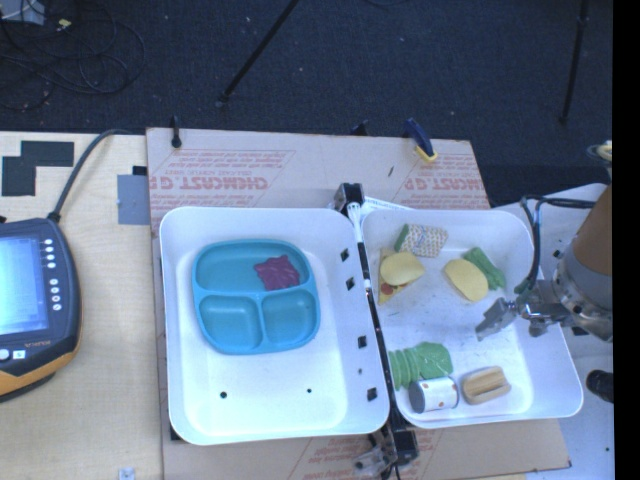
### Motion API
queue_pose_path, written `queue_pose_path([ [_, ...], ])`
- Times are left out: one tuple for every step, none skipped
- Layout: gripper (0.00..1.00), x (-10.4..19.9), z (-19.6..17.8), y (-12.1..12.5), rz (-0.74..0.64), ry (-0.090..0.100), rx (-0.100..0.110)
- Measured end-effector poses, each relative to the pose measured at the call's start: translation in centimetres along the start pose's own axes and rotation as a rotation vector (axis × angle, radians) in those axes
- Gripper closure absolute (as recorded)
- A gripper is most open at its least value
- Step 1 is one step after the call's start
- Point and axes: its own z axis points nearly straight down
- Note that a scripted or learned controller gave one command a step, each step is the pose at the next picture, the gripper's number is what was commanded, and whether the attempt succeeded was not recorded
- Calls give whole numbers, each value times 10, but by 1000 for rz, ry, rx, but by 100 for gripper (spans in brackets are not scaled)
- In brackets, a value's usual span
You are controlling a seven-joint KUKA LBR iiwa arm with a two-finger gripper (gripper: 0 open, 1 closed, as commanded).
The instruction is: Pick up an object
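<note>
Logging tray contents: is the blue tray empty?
No. The blue tray holds a purple item in its upper right compartment.

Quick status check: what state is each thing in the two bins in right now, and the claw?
Blue divided plate: flat in the left bin, a purple piece in its top-right compartment.
Small can: on its side, right bin.
Bread roll: lying flat beside the can.
Green leafy piece: lying flat.
Claw: above the right bin's right side, nothing between its fingers.
</note>
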Motion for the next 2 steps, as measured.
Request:
queue_pose_path([
  [0, 42, 46, 81, -7, 1, -1],
  [0, 60, 34, 121, -3, 0, -1],
])
